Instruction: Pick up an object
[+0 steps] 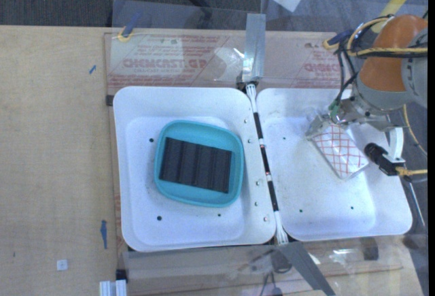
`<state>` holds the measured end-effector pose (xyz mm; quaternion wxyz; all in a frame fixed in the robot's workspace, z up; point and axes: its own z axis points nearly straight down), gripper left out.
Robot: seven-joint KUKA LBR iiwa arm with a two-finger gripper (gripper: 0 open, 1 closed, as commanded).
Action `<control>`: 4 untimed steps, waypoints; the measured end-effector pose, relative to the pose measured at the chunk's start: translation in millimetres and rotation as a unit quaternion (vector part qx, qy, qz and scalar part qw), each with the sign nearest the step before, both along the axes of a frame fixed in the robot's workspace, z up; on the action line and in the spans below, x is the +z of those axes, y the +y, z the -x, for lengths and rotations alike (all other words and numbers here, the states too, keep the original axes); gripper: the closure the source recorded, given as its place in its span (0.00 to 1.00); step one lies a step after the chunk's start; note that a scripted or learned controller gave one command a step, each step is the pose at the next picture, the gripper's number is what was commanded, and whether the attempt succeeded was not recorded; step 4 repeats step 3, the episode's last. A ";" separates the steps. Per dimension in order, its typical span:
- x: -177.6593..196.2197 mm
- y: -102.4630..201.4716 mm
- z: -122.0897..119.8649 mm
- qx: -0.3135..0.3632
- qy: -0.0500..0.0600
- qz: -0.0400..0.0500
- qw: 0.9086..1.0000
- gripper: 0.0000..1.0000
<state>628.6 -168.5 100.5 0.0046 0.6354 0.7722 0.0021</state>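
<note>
Lying in the right white bin (326, 220), the flat white packet with a red lattice print (340, 150) looks light, thin and floppy; pinching a raised edge seems best. The pincer (334, 113) hovers at its upper corner; I cannot tell its state.
</note>
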 end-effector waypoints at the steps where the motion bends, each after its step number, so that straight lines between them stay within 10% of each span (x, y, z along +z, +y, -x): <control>1: -3.6 7.8 21.2 0.117 -0.008 0.004 0.993 0.00; 2: 8.4 6.1 19.7 0.116 -0.011 0.005 0.993 1.00; 3: 84.4 108.8 -21.1 0.014 0.004 -0.001 1.000 1.00; 4: 84.4 108.8 -21.1 0.014 0.004 -0.001 1.000 1.00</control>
